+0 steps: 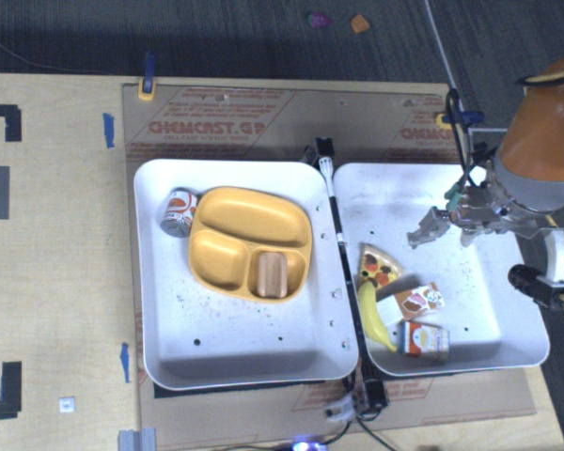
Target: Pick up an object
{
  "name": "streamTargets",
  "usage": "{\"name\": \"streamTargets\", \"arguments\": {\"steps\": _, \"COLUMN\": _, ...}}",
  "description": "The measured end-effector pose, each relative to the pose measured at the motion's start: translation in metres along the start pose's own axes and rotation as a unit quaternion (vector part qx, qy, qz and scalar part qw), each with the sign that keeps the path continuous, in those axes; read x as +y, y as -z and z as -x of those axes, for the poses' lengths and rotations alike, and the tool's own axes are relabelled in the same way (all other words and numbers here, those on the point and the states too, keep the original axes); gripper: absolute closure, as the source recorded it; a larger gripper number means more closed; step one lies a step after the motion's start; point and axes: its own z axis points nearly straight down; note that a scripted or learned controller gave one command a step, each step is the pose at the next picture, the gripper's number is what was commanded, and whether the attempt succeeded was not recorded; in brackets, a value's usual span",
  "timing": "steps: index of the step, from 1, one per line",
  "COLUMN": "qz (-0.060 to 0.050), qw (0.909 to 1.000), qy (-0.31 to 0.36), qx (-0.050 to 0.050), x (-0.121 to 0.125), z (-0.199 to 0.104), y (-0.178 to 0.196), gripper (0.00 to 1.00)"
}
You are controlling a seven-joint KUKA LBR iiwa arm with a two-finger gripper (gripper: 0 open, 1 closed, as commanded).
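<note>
Two white bins [160, 280] sat on the bench. My pincer [430, 231] hung open and empty over the right one; banana [373, 316] and pizza slice [377, 269] lay below, unpicked, nothing grasped yet.

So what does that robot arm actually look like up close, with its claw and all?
The arm is a thick rounded tube with an orange band above a grey wrist. Below it sits a cluster of grey metal parts ending in the claw, a slim grey piece. A thin cable runs up from near the wrist, and a small bright light glows beside it.
</note>
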Motion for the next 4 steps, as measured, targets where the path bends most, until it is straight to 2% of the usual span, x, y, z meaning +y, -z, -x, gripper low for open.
{"name": "streamTargets", "arguments": {"steps": 1, "qz": 0.001, "qw": 1.0, "qy": 0.0, "qx": 0.0, "x": -0.028, "z": 0.021, "y": -0.111, "gripper": 0.0}}
{"name": "streamTargets", "arguments": {"steps": 2, "qz": 0.002, "qw": 1.0, "qy": -0.001, "qx": -0.001, "x": -0.028, "z": 0.021, "y": -0.101, "gripper": 1.0}}
{"name": "streamTargets", "arguments": {"steps": 3, "qz": 0.002, "qw": 1.0, "qy": -0.001, "qx": -0.001, "x": -0.028, "z": 0.021, "y": -0.101, "gripper": 0.0}}
{"name": "streamTargets", "arguments": {"steps": 4, "qz": 0.017, "qw": 0.9998, "qy": -0.004, "qx": -0.01, "x": -0.057, "z": -0.009, "y": -0.115, "gripper": 0.0}}
